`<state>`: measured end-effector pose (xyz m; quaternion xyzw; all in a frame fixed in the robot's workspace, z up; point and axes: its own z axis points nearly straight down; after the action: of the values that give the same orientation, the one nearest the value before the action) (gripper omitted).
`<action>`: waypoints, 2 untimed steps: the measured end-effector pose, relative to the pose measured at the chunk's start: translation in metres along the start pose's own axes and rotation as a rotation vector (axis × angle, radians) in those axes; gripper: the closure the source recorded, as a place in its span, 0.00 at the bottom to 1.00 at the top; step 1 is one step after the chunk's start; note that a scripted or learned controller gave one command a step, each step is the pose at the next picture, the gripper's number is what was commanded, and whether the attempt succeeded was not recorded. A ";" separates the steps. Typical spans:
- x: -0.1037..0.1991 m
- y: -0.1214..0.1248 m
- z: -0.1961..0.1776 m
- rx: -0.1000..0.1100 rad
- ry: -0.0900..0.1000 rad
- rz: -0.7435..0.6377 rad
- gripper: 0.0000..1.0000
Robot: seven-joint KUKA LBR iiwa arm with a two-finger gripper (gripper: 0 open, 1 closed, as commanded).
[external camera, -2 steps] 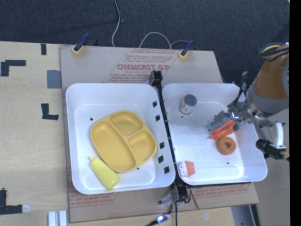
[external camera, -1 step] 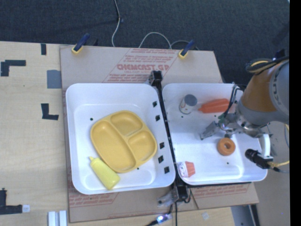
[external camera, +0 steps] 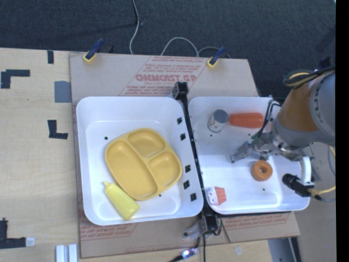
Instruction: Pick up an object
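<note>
Surface (external camera: 32, 162) is light wood-grain w/ a few black and grey tape marks toward the left edge. Directly on it lies a brown cardboard sheet (external camera: 163, 78) w/ red printed lettering, held at its far edge by two yellow-and-blue clamps: one at the far-left corner (external camera: 94, 50), another further right (external camera: 216, 55). On the cardboard sit two shallow white bins side by side, touching along their inner walls: left bin (external camera: 87, 146) and right bin (external camera: 240, 203). A black strip (external camera: 188, 141) runs along the seam between them. A thin white cable (external camera: 177, 40) loops over the far edge of the cardboard. Beyond the surface, dark carpeted floor (external camera: 218, 10).
</note>
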<state>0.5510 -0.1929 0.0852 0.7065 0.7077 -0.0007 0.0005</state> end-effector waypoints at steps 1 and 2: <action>-0.001 0.001 -0.011 -0.003 -0.003 0.000 1.00; -0.003 0.001 -0.074 -0.005 0.000 0.000 1.00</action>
<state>0.5517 -0.1962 0.1594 0.7066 0.7076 0.0009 0.0023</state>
